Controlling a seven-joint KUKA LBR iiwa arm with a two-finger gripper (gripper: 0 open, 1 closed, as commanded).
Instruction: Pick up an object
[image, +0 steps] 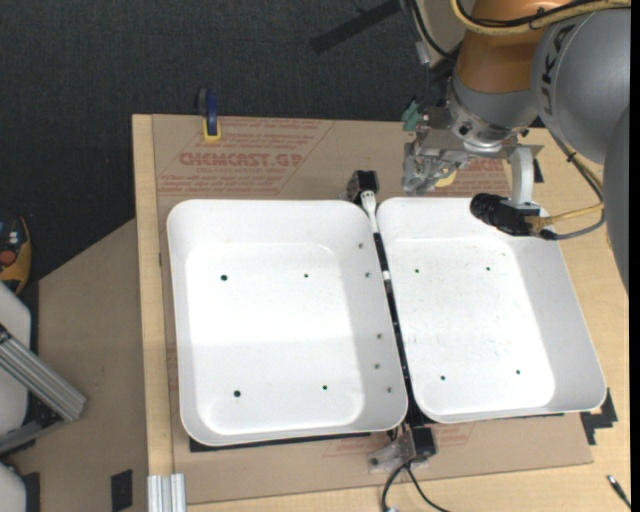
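Your grey arm's metal two-finger gripper (432, 172) hangs at the upper right of the frame, just above the far rim of the right shallow white bin (560, 330). You cannot tell its opening, nor any object to pick.

free: floors of left bin (270, 320) and right bin (480, 320) open | obstacles: 2 touching rims between bins; black clamp (361, 184) at far seam; arm (520, 70) over right bin's far edge
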